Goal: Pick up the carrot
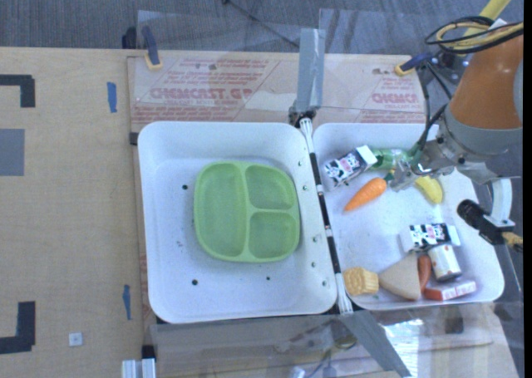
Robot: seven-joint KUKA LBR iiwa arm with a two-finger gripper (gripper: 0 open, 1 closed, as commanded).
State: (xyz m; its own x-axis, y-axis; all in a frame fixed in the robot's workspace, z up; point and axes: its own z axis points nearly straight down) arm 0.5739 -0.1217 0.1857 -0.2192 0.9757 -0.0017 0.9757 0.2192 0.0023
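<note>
Orange carrot (366,193) is seen lying slantwise just lower left of the pincer (405,175), whose state cannot be told.

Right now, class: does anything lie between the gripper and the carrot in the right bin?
Nothing visible does. The gripper sits right at the carrot's upper right end, on bare bin floor. The small cow-patterned carton lies just above-left, off that path.

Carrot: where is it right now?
The carrot lies in the right bin, upper left area, just below the black-and-white packet and left of the hand.
</note>
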